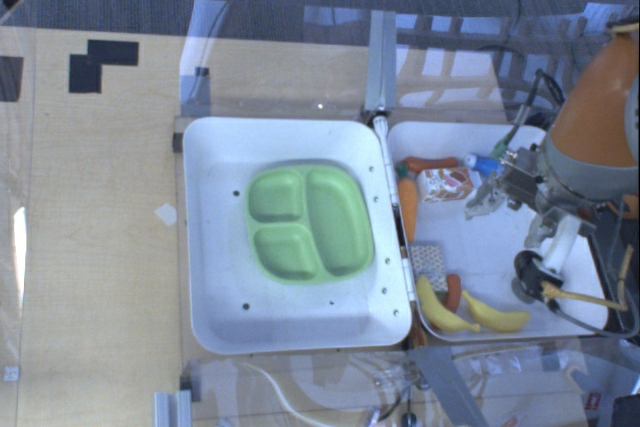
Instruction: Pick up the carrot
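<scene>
Left bin (200,245) noted, holding a green divided plate (305,223) at its centre. Right bin (490,255) noted alongside, sharing the middle wall and carrying all the loose items. Arm (600,115) entered from the right, standing over the right bin's far side. Gripper (488,200) hanging over the bin's middle, near the packet (445,183) and well apart from the target; cannot tell from this angle whether the claw is spread or pressed together, and nothing seen pinched in it. Two bananas (447,313) lying at the near edge of the right bin. Carrot (407,207) found in the right bin, lying flat and lengthwise against the middle wall, touching or just beside it, with the packet just to its right at the upper end. Judged light, stiff and unlikely to bruise or bend; skin judged smooth and the body round and tapered, so liable to roll or squirt out of a pinch placed near the thin end. Recommended hold: across the width at the thicker middle, jaws closing toward and away from the wall. Concern recorded: little room between carrot and wall for the wall-side jaw, hence risk of striking the rim or pushing the carrot rather than gripping it.
</scene>
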`<move>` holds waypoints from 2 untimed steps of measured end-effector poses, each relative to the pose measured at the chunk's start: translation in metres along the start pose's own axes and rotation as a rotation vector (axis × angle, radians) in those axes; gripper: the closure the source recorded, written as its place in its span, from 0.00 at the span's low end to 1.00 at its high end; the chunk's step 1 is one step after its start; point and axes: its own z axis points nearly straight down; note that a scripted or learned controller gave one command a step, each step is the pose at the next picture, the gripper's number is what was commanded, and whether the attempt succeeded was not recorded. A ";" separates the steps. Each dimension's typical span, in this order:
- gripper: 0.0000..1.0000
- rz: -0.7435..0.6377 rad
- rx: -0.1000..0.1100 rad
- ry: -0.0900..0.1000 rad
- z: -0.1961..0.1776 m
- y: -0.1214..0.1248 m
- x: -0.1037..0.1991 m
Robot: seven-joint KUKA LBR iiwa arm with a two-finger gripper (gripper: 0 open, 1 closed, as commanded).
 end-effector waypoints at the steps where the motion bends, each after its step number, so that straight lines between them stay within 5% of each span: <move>1: 0.00 -0.199 0.002 0.000 0.128 -0.004 -0.019; 2: 0.00 0.056 -0.010 0.006 0.153 0.006 -0.028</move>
